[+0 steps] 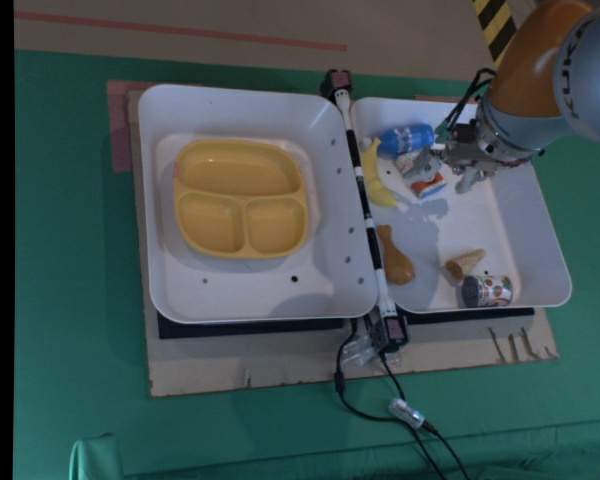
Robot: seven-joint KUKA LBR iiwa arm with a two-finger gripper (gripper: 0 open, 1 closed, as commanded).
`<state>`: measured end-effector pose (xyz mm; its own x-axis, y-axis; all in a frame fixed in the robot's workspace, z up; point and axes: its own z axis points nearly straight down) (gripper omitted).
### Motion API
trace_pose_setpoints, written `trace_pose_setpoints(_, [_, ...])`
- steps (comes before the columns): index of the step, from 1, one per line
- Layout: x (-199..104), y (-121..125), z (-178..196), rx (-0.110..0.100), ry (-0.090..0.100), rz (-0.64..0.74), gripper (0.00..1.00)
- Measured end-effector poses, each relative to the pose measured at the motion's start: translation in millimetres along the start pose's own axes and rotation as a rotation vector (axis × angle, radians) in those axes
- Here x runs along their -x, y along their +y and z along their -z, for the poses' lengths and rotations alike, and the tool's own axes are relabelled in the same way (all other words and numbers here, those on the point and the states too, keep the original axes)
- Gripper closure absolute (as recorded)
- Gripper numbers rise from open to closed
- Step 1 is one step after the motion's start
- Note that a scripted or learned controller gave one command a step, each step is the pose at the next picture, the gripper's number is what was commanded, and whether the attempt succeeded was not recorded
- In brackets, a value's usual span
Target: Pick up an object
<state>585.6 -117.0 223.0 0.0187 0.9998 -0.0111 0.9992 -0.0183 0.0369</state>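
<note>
The jaws [458, 164] hang low over the back of the right bin [525, 230], just beside a small red, white and blue carton [425, 179]; whether they stand wide or narrow cannot be told from this angle. A blue bottle [404, 138] lies behind the carton and a yellow banana [377, 175] to its left, by the divider. Nearer the front lie a brown piece [394, 257], a tan cone [464, 263] and a small can [486, 291]. The left bin [240, 288] holds a yellow divided tray [240, 196]. Green cloth [70, 268] covers the bench.
</note>
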Motion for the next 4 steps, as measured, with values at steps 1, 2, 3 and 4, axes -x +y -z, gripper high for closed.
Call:
trace_pose_setpoints(1, [0.0,0.0,0.0,0.0,0.0,0.0,0.0])
trace_pose_setpoints(2, [0.3,4.4,-35.7,-0.022,0.004,0.012,0.0])
trace_pose_setpoints(3, [4.2,8.0,-19.3,-0.006,-0.002,0.005,1.0])
trace_pose_setpoints(4, [4.1,8.0,-19.3,-0.006,-0.002,0.005,0.0])
